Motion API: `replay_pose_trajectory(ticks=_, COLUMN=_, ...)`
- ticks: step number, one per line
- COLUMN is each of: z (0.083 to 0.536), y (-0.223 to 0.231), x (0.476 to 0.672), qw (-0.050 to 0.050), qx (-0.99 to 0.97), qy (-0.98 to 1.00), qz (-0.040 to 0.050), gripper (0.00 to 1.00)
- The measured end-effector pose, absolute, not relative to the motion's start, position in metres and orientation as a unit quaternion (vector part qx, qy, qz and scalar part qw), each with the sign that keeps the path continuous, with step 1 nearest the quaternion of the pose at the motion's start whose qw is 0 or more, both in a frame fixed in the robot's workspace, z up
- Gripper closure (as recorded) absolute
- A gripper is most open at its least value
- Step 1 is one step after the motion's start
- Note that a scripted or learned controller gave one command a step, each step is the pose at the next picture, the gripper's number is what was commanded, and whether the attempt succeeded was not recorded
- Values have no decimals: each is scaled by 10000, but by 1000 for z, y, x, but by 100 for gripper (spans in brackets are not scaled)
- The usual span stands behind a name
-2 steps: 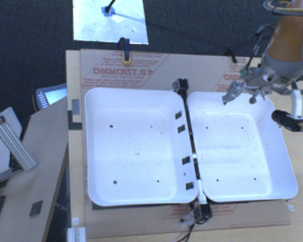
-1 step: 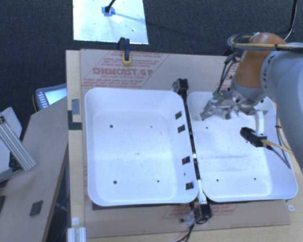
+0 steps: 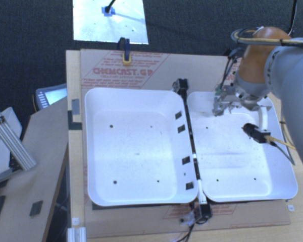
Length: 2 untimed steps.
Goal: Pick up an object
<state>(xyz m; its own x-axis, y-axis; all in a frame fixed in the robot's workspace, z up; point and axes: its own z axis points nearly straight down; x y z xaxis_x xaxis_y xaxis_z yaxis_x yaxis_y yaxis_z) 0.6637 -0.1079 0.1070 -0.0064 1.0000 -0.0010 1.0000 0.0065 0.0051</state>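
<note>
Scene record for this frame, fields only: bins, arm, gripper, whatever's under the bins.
left bin: white, shallow, view's left
right bin: white, shallow, under the gripper
seam: black clips between the bins
arm: grey, orange band, enters from right
gripper: over right bin's far left corner, height unclear
base: brown printed sheet, yellow clamp at far edge

The hand (image 3: 220, 108) hangs over the far end of the right-hand bin (image 3: 242, 188).
</note>
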Motion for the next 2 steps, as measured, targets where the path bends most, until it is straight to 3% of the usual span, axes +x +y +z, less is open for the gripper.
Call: replay_pose_trajectory(ticks=2, z=262, y=42, x=670, qw=25, qx=7026, qy=7115, qz=51, gripper=100)
